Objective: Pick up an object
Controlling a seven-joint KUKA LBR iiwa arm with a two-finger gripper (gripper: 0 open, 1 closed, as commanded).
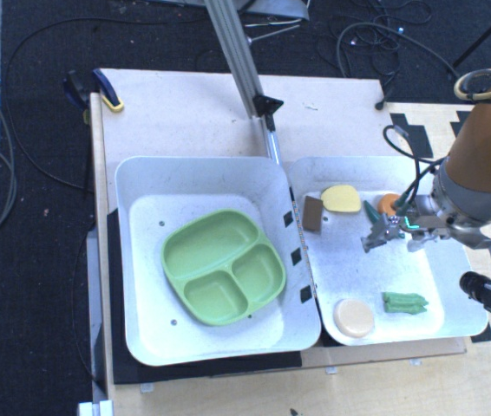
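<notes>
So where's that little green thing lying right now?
The green object lies in the right bin, near its front edge, just right of the round cream disc and below the gripper.

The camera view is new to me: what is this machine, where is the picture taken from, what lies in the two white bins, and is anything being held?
The picture comes from one fixed camera above the bench, looking down at a slant. The grey and orange shape at the right is a robot arm reaching in; the metal part at its end is its gripper, which hangs over the right bin. I cannot tell whether it holds anything.

The left bin holds a green divided plate. The right bin holds a brown block, a yellow piece, something orange partly hidden by the gripper, a green item and a cream round object.
</notes>
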